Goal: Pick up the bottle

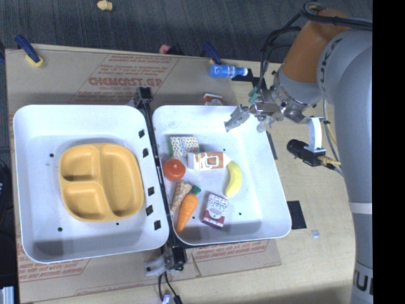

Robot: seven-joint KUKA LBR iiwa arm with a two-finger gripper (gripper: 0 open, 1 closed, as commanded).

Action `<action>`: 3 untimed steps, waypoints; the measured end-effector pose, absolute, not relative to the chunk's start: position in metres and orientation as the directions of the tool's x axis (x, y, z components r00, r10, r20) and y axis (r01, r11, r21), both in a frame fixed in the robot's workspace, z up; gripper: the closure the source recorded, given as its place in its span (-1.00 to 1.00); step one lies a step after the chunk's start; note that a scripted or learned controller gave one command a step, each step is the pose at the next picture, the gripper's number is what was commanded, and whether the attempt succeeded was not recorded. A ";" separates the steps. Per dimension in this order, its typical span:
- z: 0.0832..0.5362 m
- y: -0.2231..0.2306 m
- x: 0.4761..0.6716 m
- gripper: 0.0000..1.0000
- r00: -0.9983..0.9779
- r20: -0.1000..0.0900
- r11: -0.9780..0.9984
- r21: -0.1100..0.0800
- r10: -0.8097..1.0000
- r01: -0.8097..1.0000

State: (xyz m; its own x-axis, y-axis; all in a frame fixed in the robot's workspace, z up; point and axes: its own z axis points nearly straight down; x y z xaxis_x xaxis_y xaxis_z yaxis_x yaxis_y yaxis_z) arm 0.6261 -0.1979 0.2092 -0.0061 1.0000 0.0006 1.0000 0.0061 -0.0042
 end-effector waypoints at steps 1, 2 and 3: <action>0.220 -0.197 0.627 1.00 -0.012 0.001 0.012 -0.006 1.000 1.000; 0.204 -0.157 0.555 1.00 0.033 0.000 -0.033 -0.005 0.999 0.999; 0.225 -0.209 0.519 1.00 -0.078 0.002 0.078 -0.005 0.997 0.997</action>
State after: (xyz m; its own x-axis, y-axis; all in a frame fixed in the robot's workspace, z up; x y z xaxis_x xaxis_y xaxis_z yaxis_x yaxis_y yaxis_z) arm 0.5188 -0.2092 0.2253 -0.0783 0.9969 0.0020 0.9969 0.0783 -0.0046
